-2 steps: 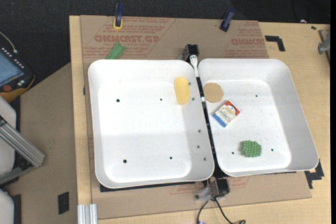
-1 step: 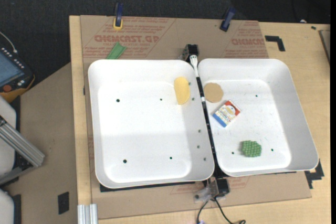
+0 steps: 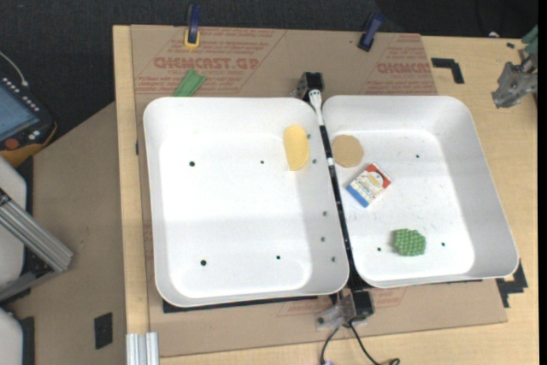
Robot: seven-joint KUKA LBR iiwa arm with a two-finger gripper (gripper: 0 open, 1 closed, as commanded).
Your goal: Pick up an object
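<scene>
A yellow oblong object [image 3: 296, 147] lies in the left bin [image 3: 171, 209] near its right wall. In the right bin [image 3: 479, 184] sit a round tan disc [image 3: 347, 151], a small red, white and blue packet [image 3: 368, 185] and a green knobbly ball [image 3: 408, 242]. My gripper [image 3: 515, 83] shows at the far right edge of the view, outside the right bin and well away from all the objects. Nothing is seen between its parts.
The bins rest on a brown cardboard sheet [image 3: 256, 55] held by blue clamps [image 3: 193, 26] at the back. A green strip [image 3: 188, 83] lies on the cardboard behind the left bin. A black divider [image 3: 329, 175] runs between the bins.
</scene>
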